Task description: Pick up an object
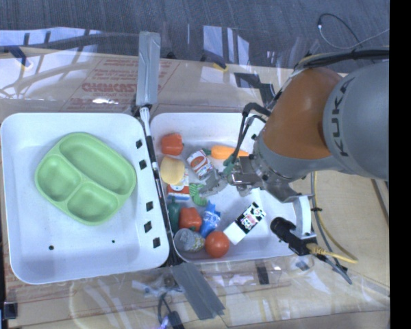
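Arm (315, 125) angles down, seemingly over right bin (192, 123).

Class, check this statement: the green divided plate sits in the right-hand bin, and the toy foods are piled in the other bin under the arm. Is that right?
Not quite. The camera view shows the green divided plate in the left bin, not the right-hand one. The toy foods are piled in the right bin, under the arm.
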`<action>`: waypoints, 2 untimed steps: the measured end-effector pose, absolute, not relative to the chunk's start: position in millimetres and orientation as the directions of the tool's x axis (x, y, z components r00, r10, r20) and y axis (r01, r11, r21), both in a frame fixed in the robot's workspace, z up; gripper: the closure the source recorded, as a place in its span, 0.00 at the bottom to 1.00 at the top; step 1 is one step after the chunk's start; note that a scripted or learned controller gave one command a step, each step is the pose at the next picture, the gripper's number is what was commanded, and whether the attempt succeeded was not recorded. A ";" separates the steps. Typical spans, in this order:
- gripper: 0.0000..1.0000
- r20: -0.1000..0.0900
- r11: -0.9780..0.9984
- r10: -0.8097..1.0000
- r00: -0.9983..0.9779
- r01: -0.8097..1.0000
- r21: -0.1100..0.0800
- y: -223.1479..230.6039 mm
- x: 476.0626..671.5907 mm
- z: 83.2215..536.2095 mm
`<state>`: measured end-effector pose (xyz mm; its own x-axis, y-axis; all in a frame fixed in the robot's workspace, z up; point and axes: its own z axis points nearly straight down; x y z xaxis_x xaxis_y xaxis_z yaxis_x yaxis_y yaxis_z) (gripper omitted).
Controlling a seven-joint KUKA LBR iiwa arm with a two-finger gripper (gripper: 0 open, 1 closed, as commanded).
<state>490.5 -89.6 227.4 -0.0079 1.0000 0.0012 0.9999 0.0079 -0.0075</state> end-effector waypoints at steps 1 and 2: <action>0.00 0.000 0.120 0.993 -0.120 0.993 -0.006 -34.6 499.2 190.2; 0.00 0.000 0.114 0.994 -0.114 0.994 -0.004 -100.8 519.8 176.6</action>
